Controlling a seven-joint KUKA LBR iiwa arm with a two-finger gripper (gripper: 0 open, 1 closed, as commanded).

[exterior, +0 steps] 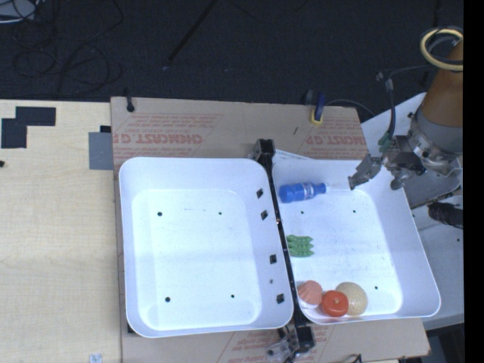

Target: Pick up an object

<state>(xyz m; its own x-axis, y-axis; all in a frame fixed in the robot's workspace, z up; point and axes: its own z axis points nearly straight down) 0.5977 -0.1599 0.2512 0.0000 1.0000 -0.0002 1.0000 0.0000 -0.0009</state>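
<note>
Red ball (334, 303) nearest, blue bottle (302, 192) beyond, claw (380, 171) spread wide, holding nothing.

Light wooden bench (53, 225), brown cardboard sheet (227, 131) lying flat on it, two white bins (136, 180) side by side on the cardboard

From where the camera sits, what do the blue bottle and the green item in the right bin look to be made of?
Blue bottle: likely plastic, smooth with a slight sheen, and a paler cap end. Green item: matte and ribbed, like a moulded plastic or rubber toy pea pod; too small to be sure. Both lie on the right bin, glossy white plastic.
</note>
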